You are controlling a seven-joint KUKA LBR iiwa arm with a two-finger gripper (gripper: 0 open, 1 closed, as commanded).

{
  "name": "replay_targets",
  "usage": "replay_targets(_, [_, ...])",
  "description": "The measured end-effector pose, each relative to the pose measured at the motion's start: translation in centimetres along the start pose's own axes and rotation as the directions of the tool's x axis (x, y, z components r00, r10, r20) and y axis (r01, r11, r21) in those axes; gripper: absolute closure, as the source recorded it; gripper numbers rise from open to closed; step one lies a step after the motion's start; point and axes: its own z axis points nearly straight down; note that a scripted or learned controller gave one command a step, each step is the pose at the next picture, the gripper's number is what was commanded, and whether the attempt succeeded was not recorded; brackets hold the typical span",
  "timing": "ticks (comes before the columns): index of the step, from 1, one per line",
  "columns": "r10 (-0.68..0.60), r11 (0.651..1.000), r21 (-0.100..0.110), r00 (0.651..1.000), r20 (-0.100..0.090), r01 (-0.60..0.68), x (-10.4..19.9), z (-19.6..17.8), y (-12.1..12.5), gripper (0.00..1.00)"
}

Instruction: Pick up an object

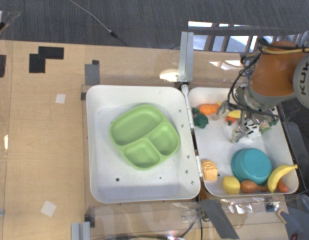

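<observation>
Surface (44,149): tan board carrying two white bins side by side, with black squares near its far left edge
Left bin (109,184): white and shallow, holding one green plate
Right bin (214,139): white, crowded with toy food and a bowl
Arm (279,71): grey with an orange band, reaching in from the right over the far half of the right bin
Plate (144,136): green, three compartments, lying near the middle of the left bin, turned at a slant
Bowl (251,166): teal, in the near half of the right bin, just below the gripper
Gripper (243,132): pointing down above the right bin floor, between the carrot and the bowl; whether the fingers are spread or closed cannot be told, and nothing is seen between them
Banana (280,176): yellow, curved, against the bowl's right side at the near right corner
Carrot (209,109): orange, at the far left of the right bin, beside a dark green piece (200,119)
Lemon (231,185): yellow, near edge, touching a reddish-brown piece (249,186)
Corn (209,170): pale yellow, by the left wall of the right bin
</observation>
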Motion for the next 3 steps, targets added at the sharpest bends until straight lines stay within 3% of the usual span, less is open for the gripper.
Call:
replay_targets(1, [0.247, 0.969, 0.010, 0.968, -0.039, -0.247, -3.4, 0.0, 2.8, 0.00])
replay_targets(2, [0.192, 0.981, 0.000, 0.981, -0.004, -0.192, 6.8, -0.2, 3.6, 0.00])
replay_targets(3, [0.226, 0.974, -0.006, 0.974, -0.028, -0.227, -2.6, 0.2, -0.2, 0.00])
